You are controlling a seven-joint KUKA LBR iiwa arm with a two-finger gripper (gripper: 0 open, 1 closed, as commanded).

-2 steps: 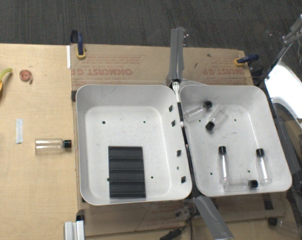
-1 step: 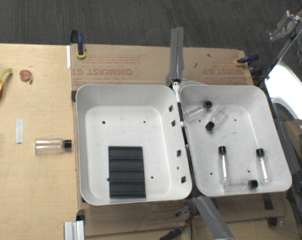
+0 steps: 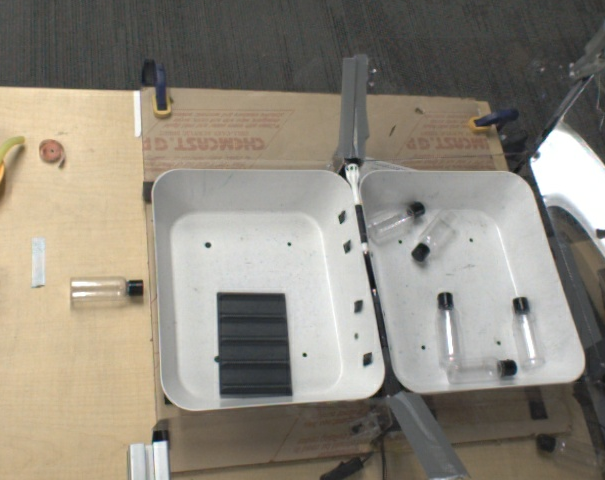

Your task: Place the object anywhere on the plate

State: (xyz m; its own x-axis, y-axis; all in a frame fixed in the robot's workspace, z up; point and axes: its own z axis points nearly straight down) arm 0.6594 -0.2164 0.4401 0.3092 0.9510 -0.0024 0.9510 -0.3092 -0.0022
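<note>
In the right bin (image 3: 542,228) we see a clear vial (image 3: 446,336) lying near-to-far, black cap far; the ribbed black plate (image 3: 253,345) lies in the left bin (image 3: 182,268).

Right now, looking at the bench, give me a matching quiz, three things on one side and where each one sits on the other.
Things:
1. black ribbed plate
2. lone bottle
3. blue clamp

Places:
A. on the wooden bench, left of both bins
B. on the cardboard's far edge
C. inside the left bin, near its front

Pairs: 1-C, 2-A, 3-B
</note>
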